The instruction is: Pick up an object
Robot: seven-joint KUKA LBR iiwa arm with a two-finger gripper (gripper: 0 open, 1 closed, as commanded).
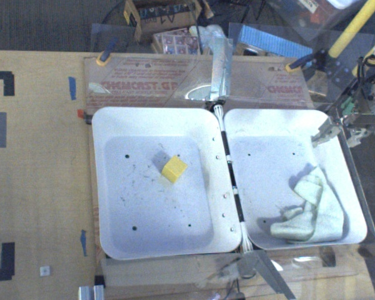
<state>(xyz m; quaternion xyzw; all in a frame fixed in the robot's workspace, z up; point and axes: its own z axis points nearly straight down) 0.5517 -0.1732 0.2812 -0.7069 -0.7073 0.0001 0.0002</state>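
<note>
1. Tabletop (pixel 37 186) of pale wood, carrying two shallow white bins side by side, with black and blue tape marks toward the left.
2. Left bin (pixel 112 230) holding a small yellow block (pixel 174 169), tilted, lying a little above the middle of the floor, well apart from every wall.
3. Right bin (pixel 262 136) holding a crumpled pale cloth (pixel 309 214), bunched in the lower right part and touching the right wall.
4. Tool (pixel 328 132) seen at the right bin's upper right corner, over the rim, well apart from cloth and block alike; open or closed: cannot tell, too small and blurred.
5. Metal clamp strip (pixel 220 74) standing at the seam between the bins, cardboard sheet (pixel 144 83) behind both.
6. Beyond the cardboard, clutter: wooden frame (pixel 162 8), blue pad (pixel 269 42), yellow bar (pixel 359 17) at upper right.
7. Nothing lying over the block; cloth open from above.
</note>
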